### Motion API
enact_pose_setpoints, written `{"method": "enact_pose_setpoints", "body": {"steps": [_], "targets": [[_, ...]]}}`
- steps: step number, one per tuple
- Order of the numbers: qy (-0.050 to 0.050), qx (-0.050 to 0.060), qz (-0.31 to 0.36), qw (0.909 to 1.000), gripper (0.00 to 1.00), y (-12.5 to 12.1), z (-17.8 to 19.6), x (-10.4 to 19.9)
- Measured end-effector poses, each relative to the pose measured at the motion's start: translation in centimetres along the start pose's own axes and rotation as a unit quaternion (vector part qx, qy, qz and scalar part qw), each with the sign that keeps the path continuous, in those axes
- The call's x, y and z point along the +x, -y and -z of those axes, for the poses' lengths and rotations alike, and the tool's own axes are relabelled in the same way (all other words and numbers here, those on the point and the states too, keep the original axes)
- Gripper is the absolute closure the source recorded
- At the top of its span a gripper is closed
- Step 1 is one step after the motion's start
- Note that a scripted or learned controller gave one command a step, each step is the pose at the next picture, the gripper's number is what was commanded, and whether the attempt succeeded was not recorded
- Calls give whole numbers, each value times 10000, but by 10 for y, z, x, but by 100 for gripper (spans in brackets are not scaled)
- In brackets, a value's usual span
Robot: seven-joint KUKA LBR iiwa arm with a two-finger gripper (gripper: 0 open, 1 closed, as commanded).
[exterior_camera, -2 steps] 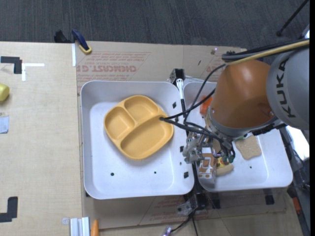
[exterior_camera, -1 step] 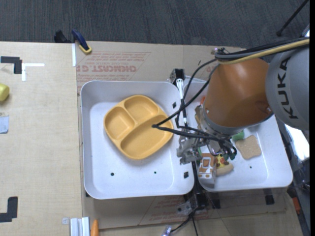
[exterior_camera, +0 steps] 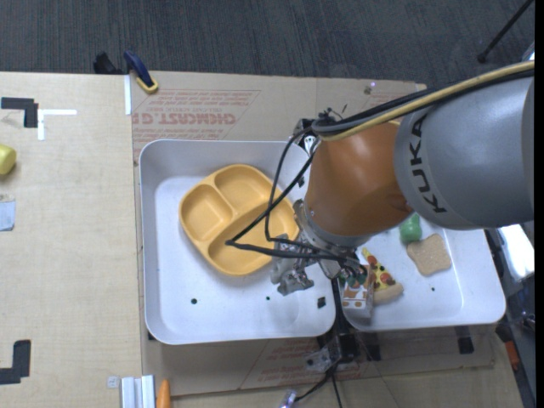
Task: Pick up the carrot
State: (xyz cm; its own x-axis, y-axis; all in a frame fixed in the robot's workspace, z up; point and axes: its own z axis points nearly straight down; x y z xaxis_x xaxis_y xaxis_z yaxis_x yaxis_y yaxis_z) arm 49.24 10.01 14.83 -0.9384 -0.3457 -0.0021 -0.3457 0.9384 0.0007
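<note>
Carrot: place could not be told, perhaps hidden under the arm point(exterior_camera: 442, 160). Pincer point(exterior_camera: 293, 279) hung over the left bin point(exterior_camera: 170, 313), near-right of the yellow plate point(exterior_camera: 223, 211); its state could not be told. Judged light, stiff, smooth: grip mid-body, crosswise.

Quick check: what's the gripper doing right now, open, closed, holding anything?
Gripper: low over the left bin floor, beside the yellow plate; cannot be told whether it is open or closed, and no carrot is seen in it.

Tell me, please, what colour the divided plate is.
Yellow-orange; the divided plate shows in the camera view.
</note>
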Motion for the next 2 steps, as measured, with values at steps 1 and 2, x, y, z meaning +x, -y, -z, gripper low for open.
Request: {"method": "enact_pose_setpoints", "body": {"steps": [1, 2], "targets": [[18, 3, -332, 9994, 100, -17, 45, -6], [43, 5, -339, 9994, 100, -16, 54, -8]]}}
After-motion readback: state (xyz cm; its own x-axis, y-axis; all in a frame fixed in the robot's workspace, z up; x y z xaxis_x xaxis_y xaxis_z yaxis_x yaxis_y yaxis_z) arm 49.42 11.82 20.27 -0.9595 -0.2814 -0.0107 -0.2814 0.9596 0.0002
